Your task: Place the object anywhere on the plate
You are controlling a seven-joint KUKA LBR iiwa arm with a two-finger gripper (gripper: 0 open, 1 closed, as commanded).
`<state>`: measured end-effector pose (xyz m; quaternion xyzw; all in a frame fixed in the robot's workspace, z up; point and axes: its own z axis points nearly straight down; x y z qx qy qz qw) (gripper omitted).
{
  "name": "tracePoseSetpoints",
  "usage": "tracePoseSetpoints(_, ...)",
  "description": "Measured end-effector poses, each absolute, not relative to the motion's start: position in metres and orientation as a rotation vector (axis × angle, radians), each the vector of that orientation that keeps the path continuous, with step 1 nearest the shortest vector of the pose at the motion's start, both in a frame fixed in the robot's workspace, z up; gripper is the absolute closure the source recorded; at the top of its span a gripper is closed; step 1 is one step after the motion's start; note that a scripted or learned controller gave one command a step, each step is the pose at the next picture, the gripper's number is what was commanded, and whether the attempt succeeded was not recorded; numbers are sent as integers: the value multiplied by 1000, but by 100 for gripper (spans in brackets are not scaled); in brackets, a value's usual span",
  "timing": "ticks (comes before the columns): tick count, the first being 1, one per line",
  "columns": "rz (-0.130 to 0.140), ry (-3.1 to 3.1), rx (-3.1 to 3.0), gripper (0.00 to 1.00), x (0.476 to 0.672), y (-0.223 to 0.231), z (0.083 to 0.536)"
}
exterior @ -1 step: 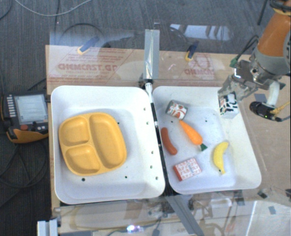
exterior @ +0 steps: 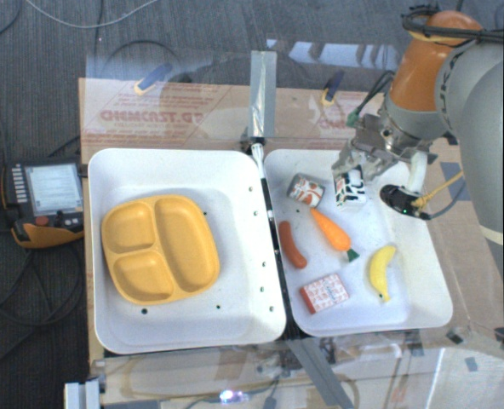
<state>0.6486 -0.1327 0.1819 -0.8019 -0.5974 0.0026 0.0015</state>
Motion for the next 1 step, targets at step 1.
tracePoseSetpoints(1, 8, -1914, -2486, 100, 637, -18, 181)
